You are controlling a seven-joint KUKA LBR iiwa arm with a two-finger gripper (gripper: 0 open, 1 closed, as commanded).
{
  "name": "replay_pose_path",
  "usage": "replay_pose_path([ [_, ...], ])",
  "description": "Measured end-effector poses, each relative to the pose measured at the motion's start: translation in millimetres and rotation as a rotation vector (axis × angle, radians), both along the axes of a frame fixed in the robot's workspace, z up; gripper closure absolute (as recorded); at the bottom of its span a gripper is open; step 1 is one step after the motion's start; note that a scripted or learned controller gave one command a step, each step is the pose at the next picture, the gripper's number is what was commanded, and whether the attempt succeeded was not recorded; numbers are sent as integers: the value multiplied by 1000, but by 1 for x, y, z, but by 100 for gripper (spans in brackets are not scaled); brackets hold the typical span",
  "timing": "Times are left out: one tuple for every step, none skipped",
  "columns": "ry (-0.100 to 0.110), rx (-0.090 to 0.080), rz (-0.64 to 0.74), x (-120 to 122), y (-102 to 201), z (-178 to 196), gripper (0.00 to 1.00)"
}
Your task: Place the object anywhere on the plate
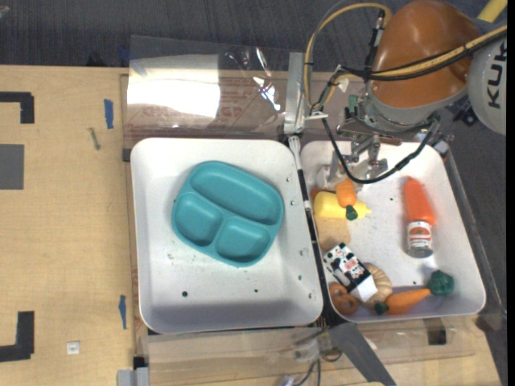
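Wooden bench [64, 215] carries two white bins. Left bin [153, 296] holds teal divided plate [228, 212], nothing on it. Right bin [463, 240] holds yellow toy [331, 207], small orange piece [346, 193], orange bottle [418, 215], cow toy [344, 264], carrot [410, 297]. Gripper [364, 163] hangs over right bin's far end, just above orange piece; finger state cannot be told.
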State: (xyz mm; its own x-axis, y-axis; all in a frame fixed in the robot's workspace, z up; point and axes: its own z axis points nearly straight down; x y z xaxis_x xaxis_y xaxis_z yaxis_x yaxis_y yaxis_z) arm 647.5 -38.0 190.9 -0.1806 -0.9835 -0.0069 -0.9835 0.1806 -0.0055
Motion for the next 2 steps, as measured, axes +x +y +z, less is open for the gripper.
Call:
replay_pose_path([
  [-1, -1, 330, 20, 53, -5, 100],
  [2, -5, 411, -57, 10, -5, 100],
])
